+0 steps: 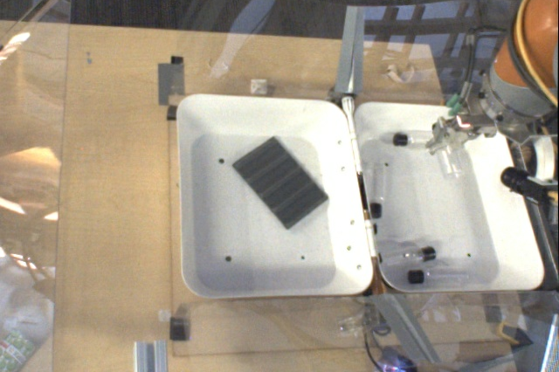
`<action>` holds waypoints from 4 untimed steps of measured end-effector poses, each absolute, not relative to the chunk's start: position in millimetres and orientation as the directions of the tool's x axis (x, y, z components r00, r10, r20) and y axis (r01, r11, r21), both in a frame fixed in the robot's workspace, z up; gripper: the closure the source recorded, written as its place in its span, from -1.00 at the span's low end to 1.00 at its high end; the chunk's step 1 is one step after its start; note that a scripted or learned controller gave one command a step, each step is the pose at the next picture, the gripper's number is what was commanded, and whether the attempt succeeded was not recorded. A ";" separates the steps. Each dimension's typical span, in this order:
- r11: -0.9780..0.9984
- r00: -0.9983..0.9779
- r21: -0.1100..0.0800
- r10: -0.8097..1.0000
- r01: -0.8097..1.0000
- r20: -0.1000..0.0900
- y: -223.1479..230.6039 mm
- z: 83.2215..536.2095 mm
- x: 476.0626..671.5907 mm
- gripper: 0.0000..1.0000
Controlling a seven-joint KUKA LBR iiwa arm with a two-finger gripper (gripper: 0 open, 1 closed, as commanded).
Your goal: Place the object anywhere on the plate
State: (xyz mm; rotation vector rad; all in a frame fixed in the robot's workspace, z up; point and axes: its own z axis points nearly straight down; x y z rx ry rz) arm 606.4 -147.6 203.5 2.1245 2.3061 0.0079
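Toward the upper right of the frame, a small clear plastic vial with a black cap (400, 138) lies in the right-hand shallow white bin (489, 213) just beside the gripper (447, 143), open or closed I cannot tell; it is probably light, stiff and slippery, best pinched mid-body

The scene is brightly and evenly lit from above. Glare is thrown on the wooden bench (96, 187) left of the left bin (196, 187). Soft shadows are seen inside that bin. Small things are blurred.
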 end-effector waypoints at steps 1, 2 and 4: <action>0.066 -0.066 0.005 0.998 0.998 -0.002 -169.7 241.2 668.2 1.00; 0.056 -0.056 0.006 0.998 0.998 -0.002 -177.2 309.4 670.1 1.00; 0.144 -0.144 0.003 0.990 0.990 -0.002 -204.5 239.7 669.6 1.00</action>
